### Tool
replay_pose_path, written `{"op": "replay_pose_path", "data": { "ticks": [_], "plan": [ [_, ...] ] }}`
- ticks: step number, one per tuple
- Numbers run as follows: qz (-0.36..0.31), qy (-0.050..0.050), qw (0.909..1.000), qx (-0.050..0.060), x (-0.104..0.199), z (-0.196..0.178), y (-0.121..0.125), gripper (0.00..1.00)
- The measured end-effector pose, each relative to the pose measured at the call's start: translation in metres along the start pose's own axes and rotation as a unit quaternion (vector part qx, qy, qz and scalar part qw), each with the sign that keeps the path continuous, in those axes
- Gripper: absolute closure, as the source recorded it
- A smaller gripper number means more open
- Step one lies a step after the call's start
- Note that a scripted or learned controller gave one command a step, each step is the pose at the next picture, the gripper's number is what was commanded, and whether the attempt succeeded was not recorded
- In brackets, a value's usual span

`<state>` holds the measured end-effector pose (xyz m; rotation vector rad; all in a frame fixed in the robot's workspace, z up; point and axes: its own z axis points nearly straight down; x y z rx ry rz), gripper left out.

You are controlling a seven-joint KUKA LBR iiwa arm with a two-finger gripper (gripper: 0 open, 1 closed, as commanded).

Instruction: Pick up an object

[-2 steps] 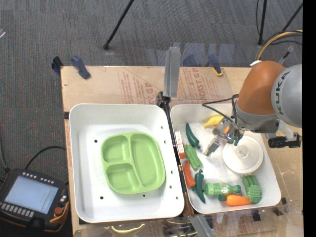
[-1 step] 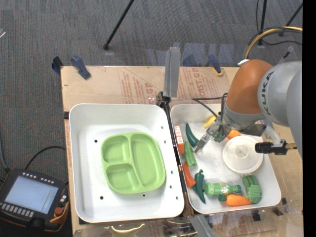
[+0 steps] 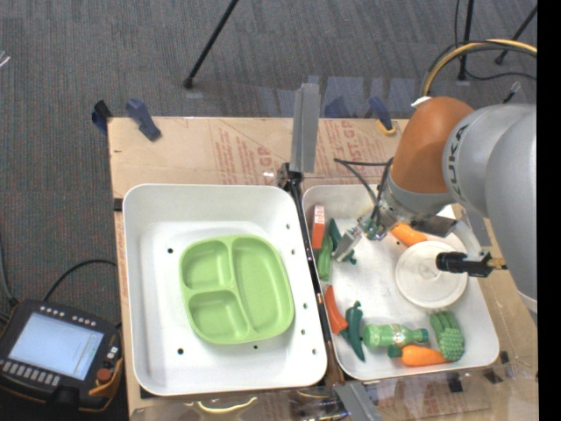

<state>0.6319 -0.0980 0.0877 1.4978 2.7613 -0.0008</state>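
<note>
My gripper (image 3: 349, 242) hangs low over the upper left part of the right bin (image 3: 491, 340). Just left of it a long green toy vegetable (image 3: 325, 254) lies against the bin's left wall, with a small orange-red piece (image 3: 317, 228) above it. An orange carrot piece (image 3: 408, 233) sits to the gripper's right, beside a white round dish (image 3: 428, 274). Along the bin's front lie an orange carrot (image 3: 334, 310), a dark green leafy toy (image 3: 355, 327), a green bottle (image 3: 394, 334), another carrot (image 3: 421, 355) and a green ridged piece (image 3: 449, 333).
The left bin (image 3: 140, 235) holds a light green divided plate (image 3: 237, 288). A grey upright post (image 3: 305, 134) stands behind the seam between the bins. The arm's orange band (image 3: 429, 147) and grey body fill the right side. A teach pendant (image 3: 57, 349) lies on the floor at lower left.
</note>
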Motion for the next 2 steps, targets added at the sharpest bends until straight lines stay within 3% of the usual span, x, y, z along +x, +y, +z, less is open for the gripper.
{"op": "replay_pose_path", "data": {
  "ticks": [1, 2],
  "plan": [
    [0.065, 0.005, 0.9979, -0.001, -0.085, -0.001, -0.039, 0.0],
    [0.061, 0.0, 0.9982, -0.002, -0.086, -0.012, -0.038, 1.0]
  ]
}}
